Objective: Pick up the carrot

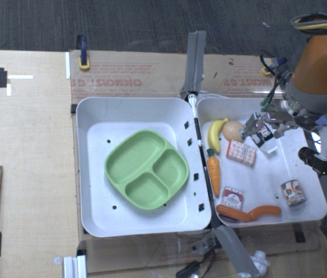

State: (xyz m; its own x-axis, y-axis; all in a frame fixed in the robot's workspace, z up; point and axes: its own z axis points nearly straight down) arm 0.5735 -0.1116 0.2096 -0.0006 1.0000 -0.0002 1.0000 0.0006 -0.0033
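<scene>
The carrot (213,175) lies in the right bin (311,210), hard against its left wall, long axis running along that wall with the green top toward the far end, just below the banana (215,133). The pincer (256,127) hangs over the far part of the same bin, near a small tan ball (232,131) and a red-and-white box (241,153). From the pincer the carrot lies toward the view's left and nearer edge. Whether the pincer is spread or pressed together I cannot tell; nothing shows pinched in it
</scene>
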